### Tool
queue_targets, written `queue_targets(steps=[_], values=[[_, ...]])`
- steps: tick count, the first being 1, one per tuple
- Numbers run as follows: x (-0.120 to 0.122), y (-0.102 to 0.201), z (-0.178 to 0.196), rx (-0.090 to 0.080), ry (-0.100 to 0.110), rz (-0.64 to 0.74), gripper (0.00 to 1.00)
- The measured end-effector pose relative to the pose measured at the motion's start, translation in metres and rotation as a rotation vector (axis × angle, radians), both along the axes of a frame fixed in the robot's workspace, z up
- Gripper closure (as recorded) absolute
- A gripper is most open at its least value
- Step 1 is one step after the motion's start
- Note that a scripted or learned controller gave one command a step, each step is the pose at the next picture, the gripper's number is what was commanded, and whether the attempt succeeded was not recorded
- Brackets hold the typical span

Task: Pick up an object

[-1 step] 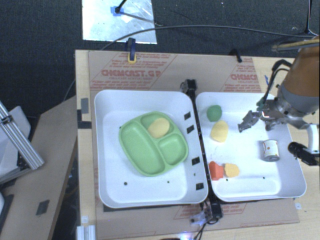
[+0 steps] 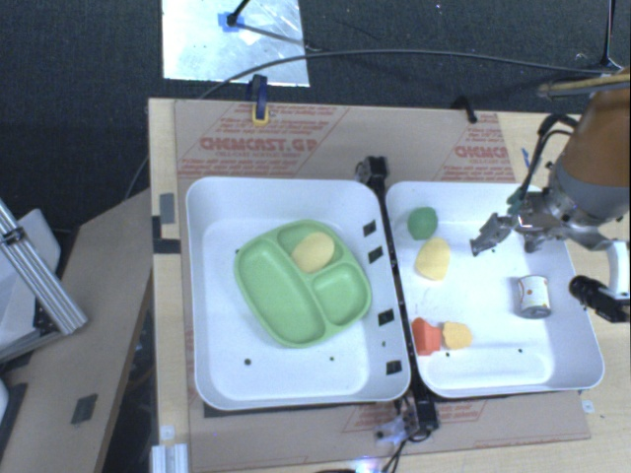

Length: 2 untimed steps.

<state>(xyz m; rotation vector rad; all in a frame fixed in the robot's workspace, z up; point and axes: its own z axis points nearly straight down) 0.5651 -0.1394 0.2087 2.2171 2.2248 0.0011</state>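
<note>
I have the arm reaching in over the right-hand shallow white plastic bin [image 2: 577, 358], with the two-finger gripper [image 2: 490, 237] hanging above the bare floor of that bin. Its fingers look spread apart, with nothing between them.

Taking that gripper as my landmark: the pale yellow, lemon-shaped soft object [image 2: 433, 259] lies just beside it, on its left and slightly lower in view. The small round green ball [image 2: 422, 222] sits near, further left and a touch higher. The little white cylindrical cup with a dark rim [image 2: 533, 297] lies on its side below and to the right. The orange-red piece [image 2: 426, 336] and the small yellow lump [image 2: 456, 336] touching it rest well below, near the bin's front wall. The green three-compartment plastic tray [image 2: 286, 308] with a yellow rounded item [image 2: 314, 252] in its upper compartment is well apart, in the left-hand white bin [image 2: 212, 363].

My judgement: the lemon-shaped one is the natural target. To do it well, I would centre the fingers squarely over its middle, straddle its narrow width, descend straight, and close only once low enough, since a rounded body may squirt out sideways.
</note>
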Motion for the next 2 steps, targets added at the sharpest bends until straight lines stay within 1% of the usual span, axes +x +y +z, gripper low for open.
queue_targets(steps=[1, 2], values=[[-0.005, -0.009, -0.055, 0.000, 0.003, -0.002, 0.00], [-0.002, -0.003, -0.097, 0.001, 0.001, -0.002, 0.00]])
